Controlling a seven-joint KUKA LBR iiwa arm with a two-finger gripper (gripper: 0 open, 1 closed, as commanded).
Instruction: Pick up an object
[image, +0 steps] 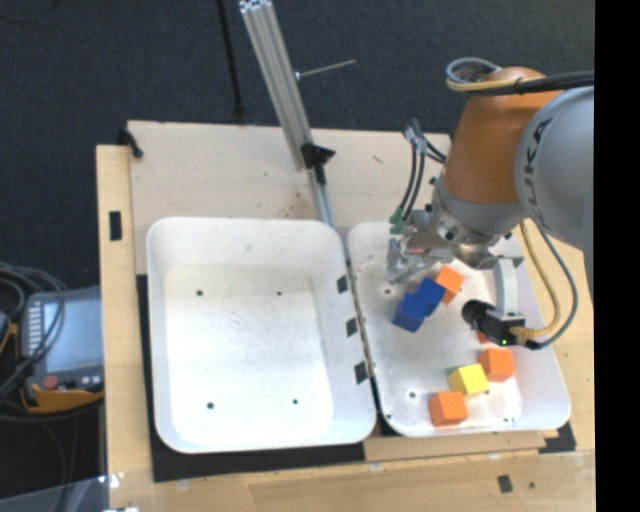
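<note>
My gripper (408, 258) hangs over the upper part of the right bin (400, 385), under the grey and orange wrist. Just below it and a little to the right lies a blue block (418, 303), tilted, with a small orange block (450, 280) touching its upper right end. Nothing shows in the gripper's grasp. Lower in the same bin sit a yellow block (468, 379), an orange block (498, 363) beside it on the right, and another orange block (449, 407) near the front rim.
The left bin (165, 250) lies beside the right one, their rims meeting mid-bench. An aluminium post (285, 90) slants up from behind the bins. A black fitting with cables (488, 320) hangs off the arm over the right bin.
</note>
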